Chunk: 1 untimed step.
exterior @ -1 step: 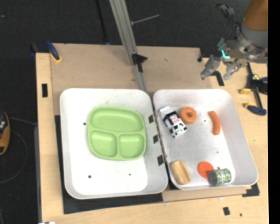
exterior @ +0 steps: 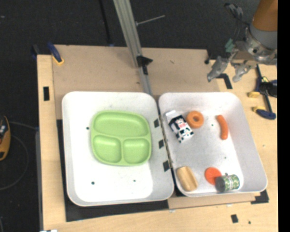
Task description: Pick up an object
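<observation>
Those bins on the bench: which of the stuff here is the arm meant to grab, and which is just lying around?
Could be picked up, all in the right bin:
orange ring
orange sausage
black-and-white carton
bread roll
orange disc
green can

Just lying about:
green divided plate in the left bin
metal rail
blue clamps

Probably a lab — clamped bench, cables.

Right bin centre bare; sausage, doughnut, carton, can ring it.
</observation>
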Each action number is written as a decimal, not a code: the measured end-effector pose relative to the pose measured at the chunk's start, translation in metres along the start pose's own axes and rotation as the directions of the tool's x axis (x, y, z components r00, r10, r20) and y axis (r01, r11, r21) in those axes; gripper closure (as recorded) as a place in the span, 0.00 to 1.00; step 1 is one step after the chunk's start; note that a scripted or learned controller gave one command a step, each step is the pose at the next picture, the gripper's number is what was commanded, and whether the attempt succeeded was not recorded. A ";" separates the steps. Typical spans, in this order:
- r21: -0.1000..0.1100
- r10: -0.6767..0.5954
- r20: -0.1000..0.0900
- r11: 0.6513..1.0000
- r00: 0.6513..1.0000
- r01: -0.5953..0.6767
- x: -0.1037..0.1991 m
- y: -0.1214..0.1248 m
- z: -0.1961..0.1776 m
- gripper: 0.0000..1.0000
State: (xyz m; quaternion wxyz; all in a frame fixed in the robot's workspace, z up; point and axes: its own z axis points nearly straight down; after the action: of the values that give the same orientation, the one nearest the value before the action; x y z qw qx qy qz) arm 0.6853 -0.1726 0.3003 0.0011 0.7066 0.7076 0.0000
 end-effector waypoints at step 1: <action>0.003 0.002 0.000 1.000 1.000 -0.002 0.000 -0.007 0.044 0.00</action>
State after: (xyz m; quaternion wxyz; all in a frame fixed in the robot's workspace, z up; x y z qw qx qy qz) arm 0.6784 -0.1730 0.2563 0.0000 0.7072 0.7070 -0.0014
